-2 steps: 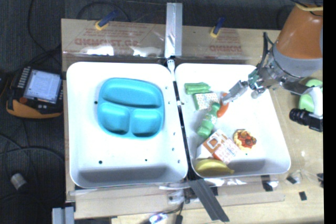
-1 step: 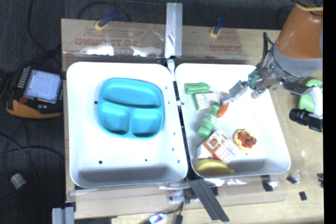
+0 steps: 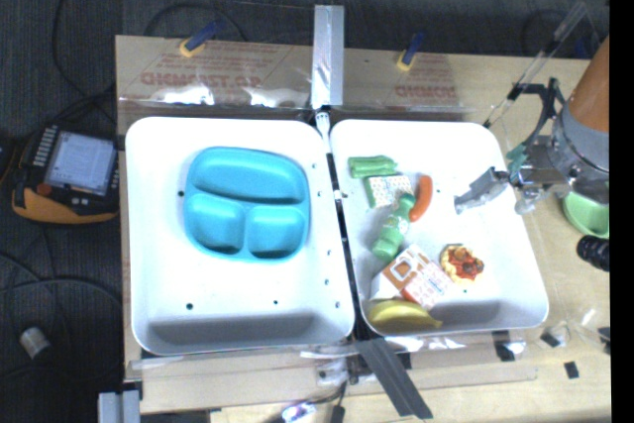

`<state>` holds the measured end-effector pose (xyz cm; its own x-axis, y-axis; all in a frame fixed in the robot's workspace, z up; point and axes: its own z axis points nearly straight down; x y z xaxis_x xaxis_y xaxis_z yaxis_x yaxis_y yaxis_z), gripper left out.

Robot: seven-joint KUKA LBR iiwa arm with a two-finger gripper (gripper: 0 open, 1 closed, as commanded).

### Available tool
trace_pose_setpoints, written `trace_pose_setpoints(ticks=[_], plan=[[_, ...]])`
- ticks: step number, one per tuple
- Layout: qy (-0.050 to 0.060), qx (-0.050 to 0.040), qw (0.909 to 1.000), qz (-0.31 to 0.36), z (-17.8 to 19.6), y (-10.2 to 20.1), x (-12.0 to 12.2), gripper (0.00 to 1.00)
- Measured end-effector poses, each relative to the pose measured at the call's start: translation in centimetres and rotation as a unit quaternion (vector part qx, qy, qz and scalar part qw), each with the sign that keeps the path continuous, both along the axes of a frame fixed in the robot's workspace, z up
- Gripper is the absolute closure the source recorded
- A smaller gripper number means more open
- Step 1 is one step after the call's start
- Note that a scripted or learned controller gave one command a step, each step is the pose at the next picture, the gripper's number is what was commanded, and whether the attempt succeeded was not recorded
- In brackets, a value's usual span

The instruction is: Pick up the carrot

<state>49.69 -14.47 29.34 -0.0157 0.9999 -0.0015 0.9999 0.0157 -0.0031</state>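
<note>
Camera view: your carrot (image 3: 423,197) lies untouched in the right bin (image 3: 515,243).
Your gripper (image 3: 479,192) hovers just right of the carrot; I cannot tell its fingers' state; the pickup remains.

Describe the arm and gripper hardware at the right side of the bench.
The arm is grey with an orange band above the wrist. Its gripper is grey metal and slim, fixed to a bulkier metallic wrist block with teal-green fittings. Thin black cables loop over the wrist, and a pale rod slants up behind it.
</note>
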Motion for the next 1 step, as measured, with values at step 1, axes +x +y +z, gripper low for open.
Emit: trace_pose_setpoints(ticks=[1], plan=[[0.001,0.0005,0.9996,0.027,-9.03,2.15,7.43,0.0]])
